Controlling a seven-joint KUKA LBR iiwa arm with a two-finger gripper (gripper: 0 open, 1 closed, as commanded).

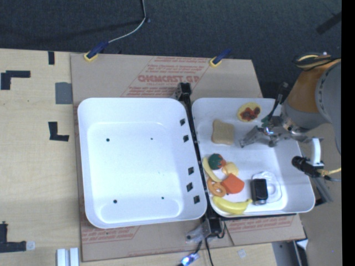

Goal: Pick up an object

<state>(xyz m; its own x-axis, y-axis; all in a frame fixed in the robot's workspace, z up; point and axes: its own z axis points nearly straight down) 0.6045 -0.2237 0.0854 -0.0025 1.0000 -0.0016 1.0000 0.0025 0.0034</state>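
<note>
The right bin point(288, 165) holds several small objects. A tan bread-like slice point(223, 132) lies near its back left. A small yellow dish with red pieces point(249, 112) sits at the back. Toward the front left lie a green and yellow piece point(215, 162), an orange piece point(233, 183) and a yellow banana point(230, 205). A black block point(259, 190) rests in a clear cup at the front. My gripper point(247, 141) hangs low over the bin's middle, just right of the tan slice, with nothing seen in it.
The left bin point(89, 121) stands beside the right one, divided from it by a black clip strip point(190, 148). Both rest on a cardboard sheet point(161, 76). The arm's orange band point(308, 87) and cables lie along the right bin's right rim.
</note>
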